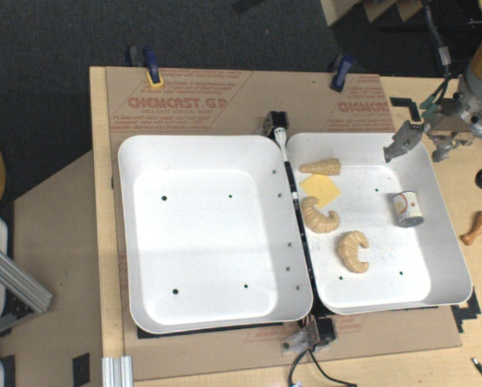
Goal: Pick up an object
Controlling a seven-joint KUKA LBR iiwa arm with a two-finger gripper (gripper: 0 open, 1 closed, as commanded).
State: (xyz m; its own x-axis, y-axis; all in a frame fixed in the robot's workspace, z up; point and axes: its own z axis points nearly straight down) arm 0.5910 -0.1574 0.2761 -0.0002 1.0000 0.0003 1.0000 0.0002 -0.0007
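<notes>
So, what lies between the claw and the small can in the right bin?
In the camera view, only bare white bin floor lies between the claw and the small can.

Plenty of open floor across the left bin (pixel 201 232), reachable from any side. Tighter going in the right bin (pixel 434 272): three croissants (pixel 319 216) and a yellow slice (pixel 320 189) crowded along its left half, just beside the dividing rim. Small can (pixel 406 209) near the right wall, well apart from those. Clear lane between can and pastries, and along the near edge. Claw (pixel 418 142) above the far right corner.
</notes>
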